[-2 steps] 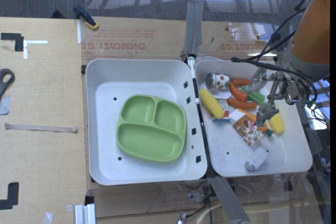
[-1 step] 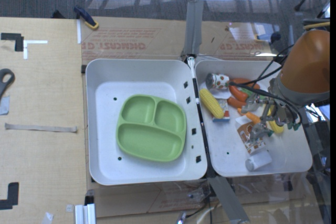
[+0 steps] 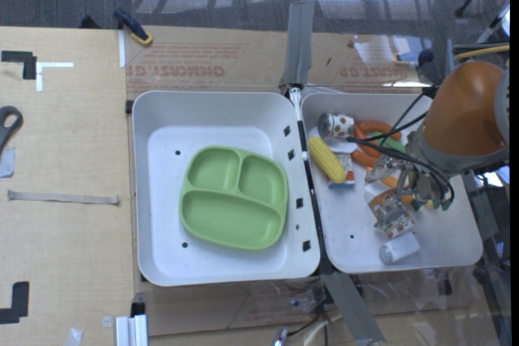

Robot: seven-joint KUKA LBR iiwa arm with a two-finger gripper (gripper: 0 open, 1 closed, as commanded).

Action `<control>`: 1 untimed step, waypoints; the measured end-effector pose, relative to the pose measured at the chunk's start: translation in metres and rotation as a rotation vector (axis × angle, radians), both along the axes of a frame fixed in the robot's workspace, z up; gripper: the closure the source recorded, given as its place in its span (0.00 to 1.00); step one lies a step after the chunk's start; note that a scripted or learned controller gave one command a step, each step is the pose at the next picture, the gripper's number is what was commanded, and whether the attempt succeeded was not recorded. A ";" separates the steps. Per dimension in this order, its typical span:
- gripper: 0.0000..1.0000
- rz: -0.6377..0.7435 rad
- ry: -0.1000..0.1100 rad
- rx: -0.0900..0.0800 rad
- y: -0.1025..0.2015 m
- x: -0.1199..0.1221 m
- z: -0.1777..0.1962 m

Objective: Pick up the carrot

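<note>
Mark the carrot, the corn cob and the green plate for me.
carrot (image 3: 375,128): camera view, on its orange body in the right bin.
corn cob (image 3: 326,160): camera view, mid-cob on the yellow kernels.
green plate (image 3: 188,205): camera view, on its left rim, left bin.

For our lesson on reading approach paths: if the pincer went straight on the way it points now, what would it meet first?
Probably the clutter directly beneath it. The pincer points down into the right bin, among small mixed items. The carrot lies further back, off that line. Depth is hard to judge here.
</note>
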State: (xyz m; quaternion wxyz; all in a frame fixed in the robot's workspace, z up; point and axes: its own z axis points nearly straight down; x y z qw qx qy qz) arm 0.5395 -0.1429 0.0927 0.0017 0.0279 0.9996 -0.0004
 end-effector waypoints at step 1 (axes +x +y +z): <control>1.00 0.002 -0.005 -0.002 0.001 0.002 0.010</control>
